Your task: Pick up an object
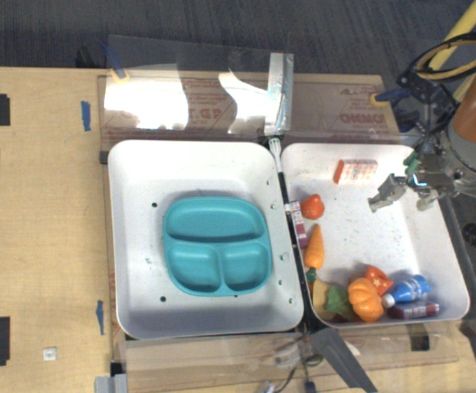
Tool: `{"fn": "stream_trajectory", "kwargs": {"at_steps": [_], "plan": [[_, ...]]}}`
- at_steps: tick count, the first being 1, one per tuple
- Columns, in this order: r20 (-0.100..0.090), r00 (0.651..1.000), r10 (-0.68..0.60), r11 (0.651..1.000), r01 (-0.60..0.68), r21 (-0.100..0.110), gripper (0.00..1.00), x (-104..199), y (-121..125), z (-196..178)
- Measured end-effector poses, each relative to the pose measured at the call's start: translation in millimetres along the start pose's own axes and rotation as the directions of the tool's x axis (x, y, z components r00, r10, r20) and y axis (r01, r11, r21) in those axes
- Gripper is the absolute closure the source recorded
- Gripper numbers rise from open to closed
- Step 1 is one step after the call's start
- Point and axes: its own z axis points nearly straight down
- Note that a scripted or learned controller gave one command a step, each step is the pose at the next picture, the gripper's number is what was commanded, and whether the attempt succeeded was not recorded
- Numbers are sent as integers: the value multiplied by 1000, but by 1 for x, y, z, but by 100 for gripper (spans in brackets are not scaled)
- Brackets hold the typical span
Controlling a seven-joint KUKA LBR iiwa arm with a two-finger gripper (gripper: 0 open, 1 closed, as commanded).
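My gripper (pixel 403 200) hangs over the upper right part of the right bin (pixel 434 244), open, with nothing between its fingers. An orange and white box (pixel 355 171) lies to its left near the bin's back wall. A small tomato (pixel 312 207) and a carrot (pixel 314 249) rest along the bin's left wall. At the front of the bin sit a green item (pixel 333 300), an orange pumpkin (pixel 365 299), a red pepper (pixel 377 277), a blue bottle (pixel 408 288) and a purple item (pixel 419 309), packed close together.
The left bin (pixel 131 244) holds a teal divided plate (pixel 216 246). A clear plastic sheet (pixel 197 97) stands behind the bins. Yellow and black cables (pixel 446 51) hang at the upper right beside the arm (pixel 473 129).
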Motion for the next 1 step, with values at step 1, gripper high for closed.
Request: {"fn": "stream_trajectory", "kwargs": {"at_steps": [1], "plan": [[0,987,159,987,-159,-4,0,1,-15,147]]}}
